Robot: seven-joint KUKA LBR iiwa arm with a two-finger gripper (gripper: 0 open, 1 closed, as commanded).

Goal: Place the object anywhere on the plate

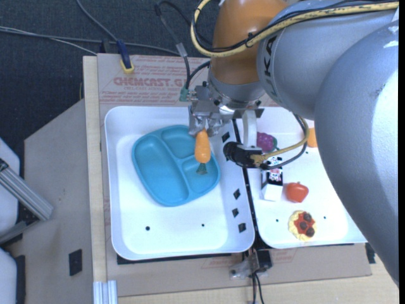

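Hanging below claw (201,126), carrot (202,147), seemingly gripped

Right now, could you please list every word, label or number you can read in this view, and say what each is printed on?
"CHEMCAST G": red print on the brown board behind the left bin; the arm cuts it off.
The smaller red lines beneath it are too blurred to read.
I can read no other text.

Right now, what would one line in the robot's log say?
hand: holding carrot | carrot: above blue plate, right side | plate: in left bin | step: release not yet done
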